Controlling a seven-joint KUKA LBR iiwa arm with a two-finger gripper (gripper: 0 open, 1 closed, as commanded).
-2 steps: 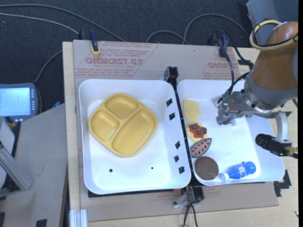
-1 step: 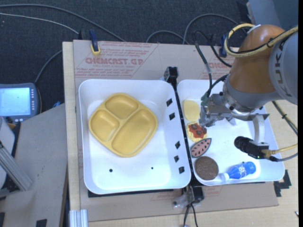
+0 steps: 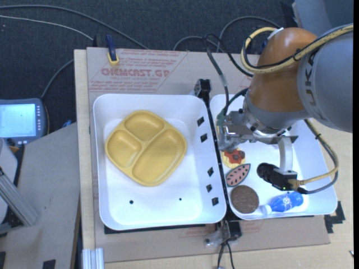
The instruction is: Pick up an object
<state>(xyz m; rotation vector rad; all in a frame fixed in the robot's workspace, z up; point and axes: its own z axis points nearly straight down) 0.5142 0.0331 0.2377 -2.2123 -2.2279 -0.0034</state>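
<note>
My gripper [image 3: 230, 140] is low in the right bin [image 3: 317, 150], near its left wall, under the grey and orange wrist. Just below it lies a small yellow and red object [image 3: 233, 158], partly hidden by the gripper; I cannot tell whether they touch. Further toward the front lie a pink slice-shaped piece with dark seeds [image 3: 238, 174], a brown round disc [image 3: 245, 198] and a small blue bottle with a white cap [image 3: 285, 202] on its side.
The left bin [image 3: 112, 200] holds a yellow divided plate [image 3: 146, 146]. The arm's body covers the middle and back of the right bin. Cables run over the bench behind the bins, and black clips line the wall between them.
</note>
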